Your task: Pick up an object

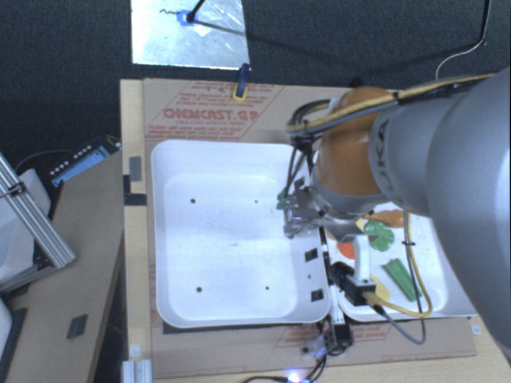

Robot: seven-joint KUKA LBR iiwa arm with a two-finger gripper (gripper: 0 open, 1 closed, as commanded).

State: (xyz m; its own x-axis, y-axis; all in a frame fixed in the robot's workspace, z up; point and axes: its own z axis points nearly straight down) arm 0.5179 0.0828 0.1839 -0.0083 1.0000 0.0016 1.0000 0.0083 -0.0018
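The right white bin [444, 303] holds a green leafy piece [382, 236], a long green piece [402, 278], a red-orange piece [346, 250] and an orange piece [390, 215]. The arm hides much of that bin. My gripper [294, 217] hangs low at the right wall of the left white bin [215, 238], over the divide between the two bins. It is left of the coloured pieces and I see nothing in its grasp. The orange band of the wrist [351, 162] sits just above it.
Both bins rest on a cardboard sheet [207, 110]. A shiny metal plate [190, 21] lies beyond it, with a yellow and blue clip [239, 86] at the cardboard's far edge. An aluminium frame [32, 222] stands at the left.
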